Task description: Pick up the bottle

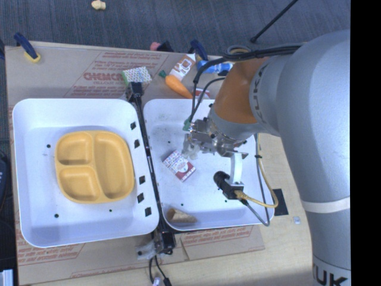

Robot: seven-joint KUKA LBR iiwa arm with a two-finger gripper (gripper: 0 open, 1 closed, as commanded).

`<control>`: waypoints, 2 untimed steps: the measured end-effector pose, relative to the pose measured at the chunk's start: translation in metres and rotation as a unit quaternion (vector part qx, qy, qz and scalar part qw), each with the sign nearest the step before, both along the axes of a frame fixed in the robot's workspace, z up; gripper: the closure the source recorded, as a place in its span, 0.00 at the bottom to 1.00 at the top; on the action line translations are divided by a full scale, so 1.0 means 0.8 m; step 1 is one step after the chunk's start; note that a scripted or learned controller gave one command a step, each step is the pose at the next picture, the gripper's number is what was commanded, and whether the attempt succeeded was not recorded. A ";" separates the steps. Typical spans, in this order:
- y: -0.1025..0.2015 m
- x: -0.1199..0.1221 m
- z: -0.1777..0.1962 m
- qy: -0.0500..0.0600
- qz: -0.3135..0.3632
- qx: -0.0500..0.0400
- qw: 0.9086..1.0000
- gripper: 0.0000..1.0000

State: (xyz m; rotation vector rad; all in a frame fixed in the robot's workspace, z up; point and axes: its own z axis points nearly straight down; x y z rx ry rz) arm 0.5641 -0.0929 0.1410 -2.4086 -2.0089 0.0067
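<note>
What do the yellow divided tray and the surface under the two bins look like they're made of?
The yellow divided tray looks like moulded plastic with a matte finish: uniform colour, rounded compartment edges. The sheet under the bins appears to be brown corrugated cardboard, with red print and a dull surface.

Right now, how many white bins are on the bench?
2. The left bin holds a yellow divided plate. The right bin is beside it, under the arm, with a small red-and-white packet in it.

We count two white bins [24,159] and one yellow tray [94,165]. We also see one small carton [179,165], one carrot [177,86] and one bottle [183,67].
</note>
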 end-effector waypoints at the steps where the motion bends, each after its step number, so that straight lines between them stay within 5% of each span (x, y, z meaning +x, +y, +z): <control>1: 0.037 -0.093 0.063 0.000 -0.102 0.000 0.995 1.00; 2: -0.015 -0.110 0.025 0.000 -0.155 0.000 0.988 1.00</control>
